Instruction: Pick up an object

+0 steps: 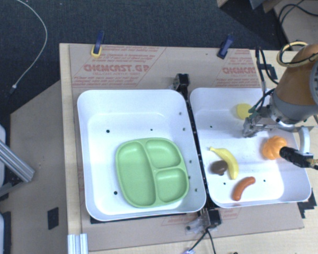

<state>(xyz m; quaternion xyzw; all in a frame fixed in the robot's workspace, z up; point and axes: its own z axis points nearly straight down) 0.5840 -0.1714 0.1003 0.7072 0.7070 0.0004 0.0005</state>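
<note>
Hanging low near the back edge of the right bin (222, 197), your gripper (253, 127) might bump the lemon (243, 110) away; I cannot tell its state.

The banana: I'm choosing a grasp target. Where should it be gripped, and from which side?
Probably across the banana's thick middle, coming from above. It lies flat and curved, and the brown piece sits close against its left, so closing just above that piece looks safest.

Banana (226, 160), sausage (243, 187), orange (273, 147) in right bin (212, 187).
</note>
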